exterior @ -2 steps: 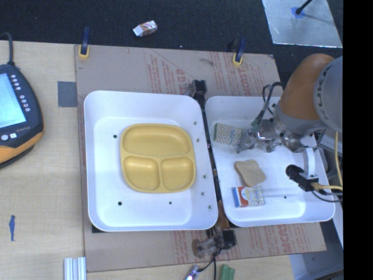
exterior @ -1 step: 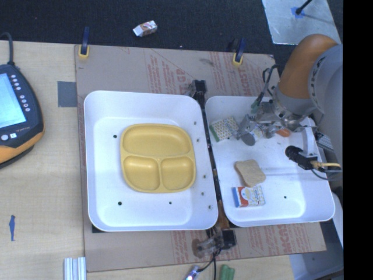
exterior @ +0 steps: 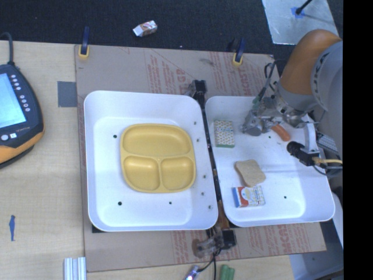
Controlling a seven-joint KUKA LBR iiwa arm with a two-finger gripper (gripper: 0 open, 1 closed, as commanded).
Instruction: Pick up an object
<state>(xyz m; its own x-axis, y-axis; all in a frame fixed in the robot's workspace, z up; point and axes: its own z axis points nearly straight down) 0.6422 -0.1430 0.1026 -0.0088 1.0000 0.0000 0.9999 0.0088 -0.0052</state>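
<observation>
Far left on the bench: a teach pendant (exterior: 14, 112), screen lit, orange along its near edge. Just right of it, a grey tape patch (exterior: 67, 93). Under both bins, a brown cardboard sheet (exterior: 151, 69), pinned at the far edge by two clamps (exterior: 84, 46). Beyond the bench, on dark floor, a small crumpled wrapper (exterior: 145, 28). Far right, a pale sheet (exterior: 294, 10) taped with blue.

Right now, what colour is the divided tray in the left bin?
Yellow; the divided tray shows plainly in the camera view.
</observation>
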